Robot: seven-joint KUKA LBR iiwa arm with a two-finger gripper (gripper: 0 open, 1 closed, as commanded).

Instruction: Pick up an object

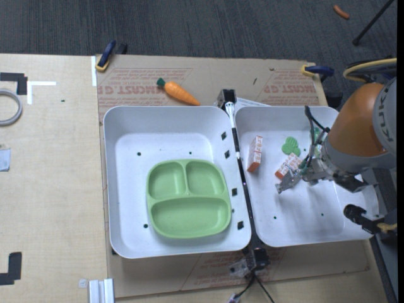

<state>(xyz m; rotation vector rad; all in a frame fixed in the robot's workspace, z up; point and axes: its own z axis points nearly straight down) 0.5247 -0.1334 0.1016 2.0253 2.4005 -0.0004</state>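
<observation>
Gripper low in the right-hand shallow white bin, beside a small red-and-white packet.

Its grip I cannot tell (nothing visibly held); I'd centre over that packet, just beside the tall orange-and-white carton, before closing.

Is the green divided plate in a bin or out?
In: the green divided plate lies flat on the left bin floor.

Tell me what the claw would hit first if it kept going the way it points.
The claw points toward the view's left, low over the right bin. Going straight on, it would probably meet the small orange and white box or pass just below it to the bins' divider; depth is unclear.
</observation>
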